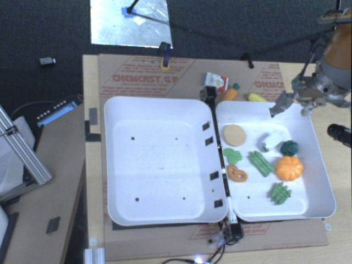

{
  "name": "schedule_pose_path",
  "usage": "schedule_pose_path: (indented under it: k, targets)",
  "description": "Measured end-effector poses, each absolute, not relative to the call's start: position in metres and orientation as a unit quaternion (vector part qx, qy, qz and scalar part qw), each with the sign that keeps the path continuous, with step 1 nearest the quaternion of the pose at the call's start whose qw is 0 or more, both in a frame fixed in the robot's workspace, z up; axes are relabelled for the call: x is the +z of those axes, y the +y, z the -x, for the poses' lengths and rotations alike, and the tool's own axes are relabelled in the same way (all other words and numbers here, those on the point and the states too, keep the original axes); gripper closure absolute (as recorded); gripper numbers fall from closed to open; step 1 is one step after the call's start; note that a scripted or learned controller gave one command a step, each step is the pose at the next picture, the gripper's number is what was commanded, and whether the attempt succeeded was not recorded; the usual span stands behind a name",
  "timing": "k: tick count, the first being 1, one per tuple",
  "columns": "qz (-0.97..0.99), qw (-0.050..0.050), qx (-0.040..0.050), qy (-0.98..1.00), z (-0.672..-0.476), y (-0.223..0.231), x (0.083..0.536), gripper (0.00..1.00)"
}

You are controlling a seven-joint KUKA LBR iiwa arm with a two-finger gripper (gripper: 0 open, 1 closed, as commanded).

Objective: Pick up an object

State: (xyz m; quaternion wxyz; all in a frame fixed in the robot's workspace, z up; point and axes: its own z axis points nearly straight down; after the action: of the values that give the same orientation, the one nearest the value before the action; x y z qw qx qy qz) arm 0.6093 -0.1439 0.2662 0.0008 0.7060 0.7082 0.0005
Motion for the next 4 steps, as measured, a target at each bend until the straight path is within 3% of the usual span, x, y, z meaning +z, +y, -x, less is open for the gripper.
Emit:
schedule_pose_path:
  k: [1, 2, 3, 4]
  targets:
    - [-0.705, 0.002, 0.0015, 0.709, -0.61, -0.144, 0.277, 1.0]
    - [-0.704, 0.008, 0.0057, 0.71, -0.627, -0.123, 0.472, 1.0]
    - [-0.708, -0.001, -0.0004, 0.706, -0.561, -0.166, 0.438, 1.0]
    - [-0.707, 0.001, 0.0002, 0.707, -0.535, -0.2, 0.41, 1.0]
